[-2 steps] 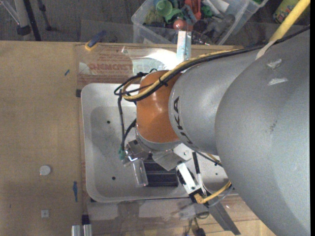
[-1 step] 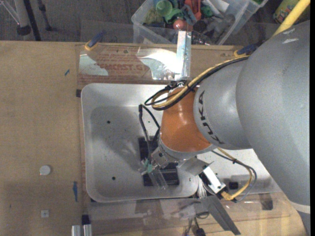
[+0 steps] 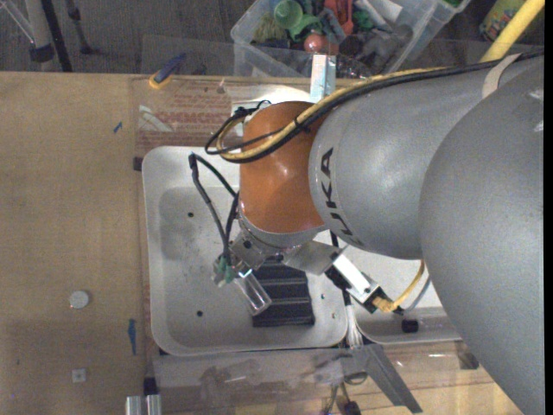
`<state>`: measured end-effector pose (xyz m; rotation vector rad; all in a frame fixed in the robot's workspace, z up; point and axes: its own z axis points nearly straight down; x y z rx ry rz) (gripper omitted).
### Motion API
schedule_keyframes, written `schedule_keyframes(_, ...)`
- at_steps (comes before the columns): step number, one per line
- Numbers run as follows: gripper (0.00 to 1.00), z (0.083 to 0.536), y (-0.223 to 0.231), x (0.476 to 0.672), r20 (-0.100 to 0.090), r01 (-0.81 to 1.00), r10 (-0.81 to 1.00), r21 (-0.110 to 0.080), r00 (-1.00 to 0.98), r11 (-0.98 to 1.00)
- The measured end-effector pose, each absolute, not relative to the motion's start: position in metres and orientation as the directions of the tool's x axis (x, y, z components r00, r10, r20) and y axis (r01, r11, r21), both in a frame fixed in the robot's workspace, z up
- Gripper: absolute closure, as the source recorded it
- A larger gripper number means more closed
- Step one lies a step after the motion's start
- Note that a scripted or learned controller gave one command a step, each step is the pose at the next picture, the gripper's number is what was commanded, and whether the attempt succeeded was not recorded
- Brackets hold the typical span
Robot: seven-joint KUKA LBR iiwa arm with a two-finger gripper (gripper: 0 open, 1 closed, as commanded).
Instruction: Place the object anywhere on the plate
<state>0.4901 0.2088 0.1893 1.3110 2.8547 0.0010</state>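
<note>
The pincer (image 3: 244,282) is seen low over the left bin (image 3: 168,232), near that bin's front wall. Whether its fingers are apart or together cannot be told, since the wrist hides much of it. A clear, tube-like piece (image 3: 255,293) is seen at its tip, with the long axis slanting from upper left to lower right; it may be a held object or part of the pincer itself. A small green part (image 3: 225,271) is noted just to its left. Directly behind the tip a black ribbed block (image 3: 283,296) lies inside the bin. No plate can be made out. The orange band (image 3: 272,171) is crossed by black cables (image 3: 226,141). The letters "KUKA" (image 3: 332,193) are read on the grey arm (image 3: 406,162). A tub of toys (image 3: 346,15) stands beyond the worktop (image 3: 69,188).
</note>
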Motion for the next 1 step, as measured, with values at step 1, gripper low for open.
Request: schedule_keyframes(1, 1.00, 0.0929, 0.2157, 0.4801, 0.000, 0.700, 0.700, 0.005, -0.714, 0.714)
